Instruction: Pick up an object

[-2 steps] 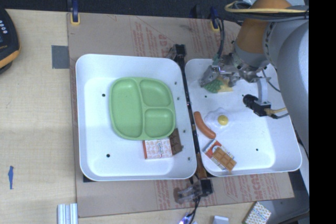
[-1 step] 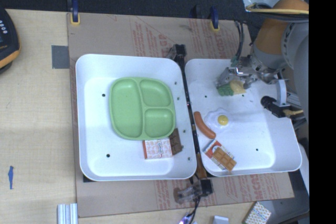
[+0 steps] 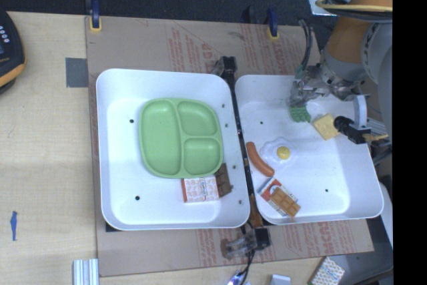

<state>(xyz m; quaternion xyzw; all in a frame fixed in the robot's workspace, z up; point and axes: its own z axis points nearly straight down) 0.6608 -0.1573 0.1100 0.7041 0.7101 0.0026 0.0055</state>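
Objects for picking are spread over two shallow white bins on the bench. Left bin (image 3: pixel 113 143): a pale green plastic plate with three compartments (image 3: pixel 180 137) lies flat at its centre; just below the plate, a small white packet with red print (image 3: pixel 199 189) rests against a dark brown block (image 3: pixel 223 180) near the bin's right wall. Right bin (image 3: pixel 347 190): a reddish-brown toy sausage (image 3: pixel 259 159) lies at a slant close to the left wall; beside it sits a toy fried egg, white with a yellow yolk (image 3: pixel 280 151); below these, an orange and tan waffle-like piece (image 3: pixel 281 199) lies near the front wall. Toward the rear of this bin, a small green object (image 3: pixel 300 114) sits directly under the hand (image 3: pixel 305 95), with a yellow cheese-like wedge (image 3: pixel 325 126) just to its right. The grey arm with its orange band (image 3: pixel 347 40) reaches in from the right. The hand is low over the green object; whether it is spread or pressed together cannot be told, nor whether it touches the object.
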